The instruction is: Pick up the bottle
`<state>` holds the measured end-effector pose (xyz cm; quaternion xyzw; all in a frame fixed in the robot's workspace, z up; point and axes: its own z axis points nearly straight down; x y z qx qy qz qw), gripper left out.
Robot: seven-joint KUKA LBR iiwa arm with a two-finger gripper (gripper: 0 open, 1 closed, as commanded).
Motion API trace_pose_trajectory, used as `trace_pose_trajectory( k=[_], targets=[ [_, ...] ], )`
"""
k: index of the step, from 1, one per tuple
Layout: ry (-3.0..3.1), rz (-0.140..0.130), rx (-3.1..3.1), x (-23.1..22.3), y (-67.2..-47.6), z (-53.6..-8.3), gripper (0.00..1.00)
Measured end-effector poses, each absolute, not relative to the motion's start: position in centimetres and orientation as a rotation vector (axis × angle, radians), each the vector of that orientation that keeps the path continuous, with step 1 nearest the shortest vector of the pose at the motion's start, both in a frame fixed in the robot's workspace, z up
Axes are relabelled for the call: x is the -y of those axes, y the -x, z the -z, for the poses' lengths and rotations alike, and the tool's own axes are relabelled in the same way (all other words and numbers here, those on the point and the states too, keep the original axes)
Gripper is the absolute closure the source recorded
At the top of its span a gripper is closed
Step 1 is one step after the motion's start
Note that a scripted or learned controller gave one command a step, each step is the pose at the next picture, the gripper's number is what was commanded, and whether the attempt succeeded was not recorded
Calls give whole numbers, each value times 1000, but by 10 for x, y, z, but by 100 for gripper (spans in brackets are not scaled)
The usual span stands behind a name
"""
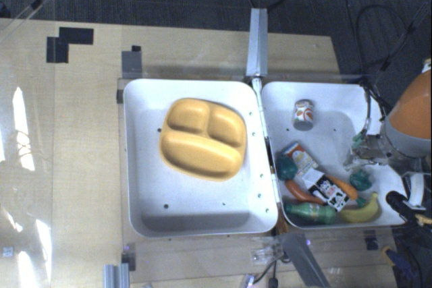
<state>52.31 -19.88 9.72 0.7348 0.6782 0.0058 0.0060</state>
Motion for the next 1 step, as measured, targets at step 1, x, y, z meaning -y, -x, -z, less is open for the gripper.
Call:
trace_pose_trajectory(
  k=[1],
  targets=[
    [-2300,-18,-2122,199,-523,-97,0]
  ],
)
